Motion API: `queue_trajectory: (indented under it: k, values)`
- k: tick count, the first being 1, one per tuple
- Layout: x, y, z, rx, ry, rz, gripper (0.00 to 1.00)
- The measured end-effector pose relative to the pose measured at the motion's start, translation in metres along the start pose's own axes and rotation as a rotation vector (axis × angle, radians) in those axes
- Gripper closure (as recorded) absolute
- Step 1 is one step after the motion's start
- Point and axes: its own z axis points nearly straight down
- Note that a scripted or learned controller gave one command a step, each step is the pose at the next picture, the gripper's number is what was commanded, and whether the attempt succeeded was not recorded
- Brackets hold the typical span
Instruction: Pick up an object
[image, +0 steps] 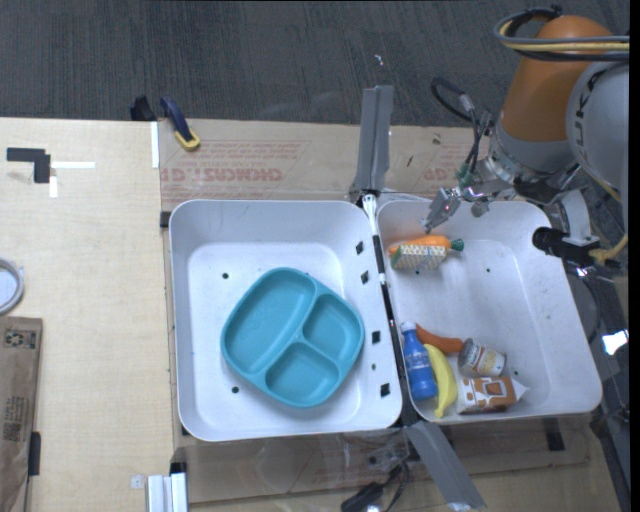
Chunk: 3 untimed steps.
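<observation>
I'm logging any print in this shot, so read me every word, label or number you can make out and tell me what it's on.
Red lettering on the cardboard sheet behind the bins: upside down and mirrored, too faint to read reliably.
Recycling-type symbol on the brown cardboard piece at the left edge: a sign, no legible words.
Label on the small carton in the right bin: too small to read.
Label on the blue bottle: blurred.

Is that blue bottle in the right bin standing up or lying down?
Lying down: the blue bottle rests lengthwise on the right bin floor beside the banana.
</observation>
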Motion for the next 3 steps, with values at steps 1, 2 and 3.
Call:
queue_trajectory:
  k: [1,2,3]
  values:
    - [-0.032,-0.01,0.083,0.0,0.001,0.002,0.0]
    - [-0.033,-0.01,0.073,-0.002,-0.002,0.002,1.0]
    - [-0.067,-0.021,0.101,0.002,0.0,0.27,1.0]
